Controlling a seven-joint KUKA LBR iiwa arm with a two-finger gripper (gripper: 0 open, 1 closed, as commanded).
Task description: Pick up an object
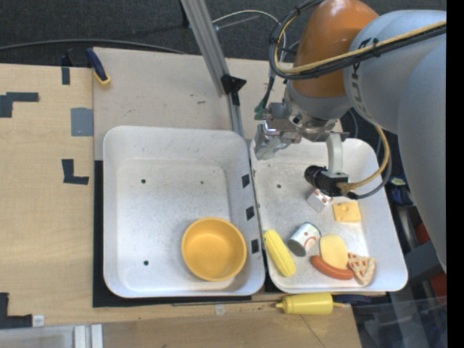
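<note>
Reaching in from the right, the grey arm [406,71] with its orange band [330,35] hangs over the far end of the right bin [279,187], and its pincer [272,142] sits just above that bin's back left corner, close to the wall shared by the 2 bins. I cannot tell from here whether the pincer is apart or together, and nothing shows between its tips. A small black camera or fitting [324,178] dangles below the wrist on a cable. The things to pick lie bunched at the near end of the right bin, well apart from the pincer: a corn cob [279,252] against the left wall, a small can [304,238] on its side just beside it, a cheese cube [346,212] further back, a pale yellow piece [333,251] touching a red sausage [330,268], and a pizza slice [362,268] by the right corner. The left bin [145,158] holds 1 yellow bowl [213,249], upright near its front right corner. A yellow bottle [308,304] lies on the counter [43,194] just in front of the right bin.
</note>
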